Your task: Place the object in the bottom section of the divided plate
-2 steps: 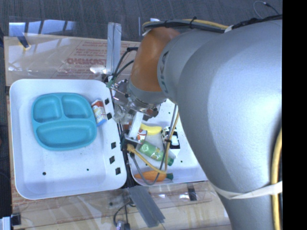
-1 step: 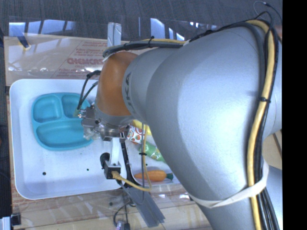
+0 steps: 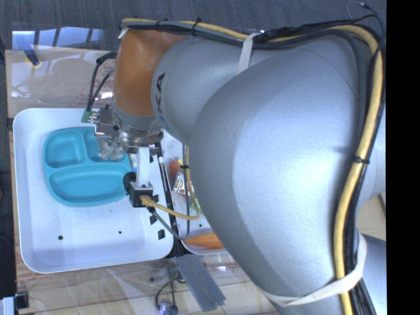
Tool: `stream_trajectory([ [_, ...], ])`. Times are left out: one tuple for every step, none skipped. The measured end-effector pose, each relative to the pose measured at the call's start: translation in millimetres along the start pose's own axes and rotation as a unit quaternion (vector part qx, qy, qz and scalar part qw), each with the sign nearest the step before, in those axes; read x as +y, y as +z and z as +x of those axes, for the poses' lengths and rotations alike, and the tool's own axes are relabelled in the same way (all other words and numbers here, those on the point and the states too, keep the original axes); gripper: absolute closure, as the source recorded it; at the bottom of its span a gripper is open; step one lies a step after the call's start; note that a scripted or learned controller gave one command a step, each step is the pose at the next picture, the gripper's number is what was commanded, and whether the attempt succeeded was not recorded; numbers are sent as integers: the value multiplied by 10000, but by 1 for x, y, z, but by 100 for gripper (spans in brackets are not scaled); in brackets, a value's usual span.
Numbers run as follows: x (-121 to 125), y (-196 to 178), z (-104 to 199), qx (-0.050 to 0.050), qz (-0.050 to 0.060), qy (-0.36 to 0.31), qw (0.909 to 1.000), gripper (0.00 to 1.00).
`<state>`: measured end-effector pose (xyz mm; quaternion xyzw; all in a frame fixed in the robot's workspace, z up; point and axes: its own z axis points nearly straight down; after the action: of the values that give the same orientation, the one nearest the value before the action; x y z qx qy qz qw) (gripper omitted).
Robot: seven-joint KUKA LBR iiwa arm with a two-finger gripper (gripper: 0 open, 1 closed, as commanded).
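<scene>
A blue divided plate point(image 3: 82, 176) lies in the left white bin point(image 3: 39, 241), with two small sections at its far side and one long section at its near side. My gripper point(image 3: 110, 148) hangs over the plate's upper right section, below the orange wrist band point(image 3: 134, 77). It covers that corner of the plate. I cannot make out any object held in the gripper. The long near section of the plate looks bare.
The grey arm point(image 3: 275, 163) covers most of the right bin. Between arm and bin wall an orange item point(image 3: 174, 170) and another orange piece point(image 3: 205, 242) peek out. Cables point(image 3: 167, 212) hang beside the gripper. Bare white floor of the left bin lies in front of the plate.
</scene>
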<state>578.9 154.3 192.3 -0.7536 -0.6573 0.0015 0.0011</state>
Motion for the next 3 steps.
stream_trajectory([
  [38,-10,5,1,-3,445,9990,100],
  [49,-2,43,3,-6,104,9999,100],
  [73,-87,31,5,-11,1383,9904,100],
])
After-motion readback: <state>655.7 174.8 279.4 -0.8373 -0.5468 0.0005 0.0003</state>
